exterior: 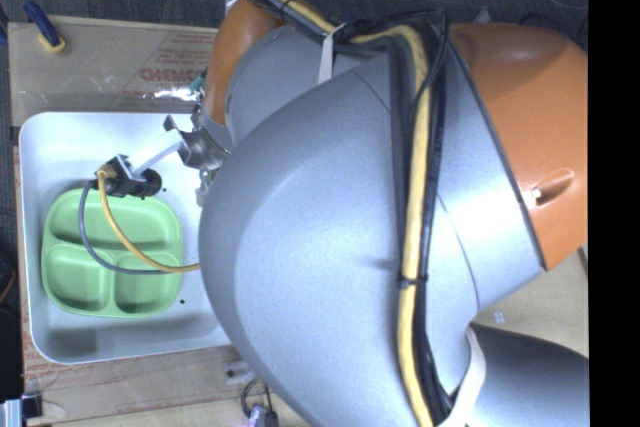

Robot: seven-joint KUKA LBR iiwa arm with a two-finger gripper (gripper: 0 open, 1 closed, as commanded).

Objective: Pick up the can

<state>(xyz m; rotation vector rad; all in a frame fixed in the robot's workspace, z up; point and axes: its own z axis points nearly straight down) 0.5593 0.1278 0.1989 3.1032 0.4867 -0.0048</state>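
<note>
My grey arm (pixel 380 215) with its orange band (pixel 250 35) reaches far over the bench and hides the right bin and the right edge of the left bin (pixel 70 135). The gripper (pixel 198 155) hangs low over the right part of the left bin, just right of a green divided tray (pixel 110 255). The arm's own body covers the gripper's tips. No can can be made out in the uncovered part of the left bin.
The green tray has three compartments and lies in the left bin's front left. A brown board with red print (pixel 150 65) lies behind the bin. A blue and yellow clamp (pixel 45 27) sits at the far left corner.
</note>
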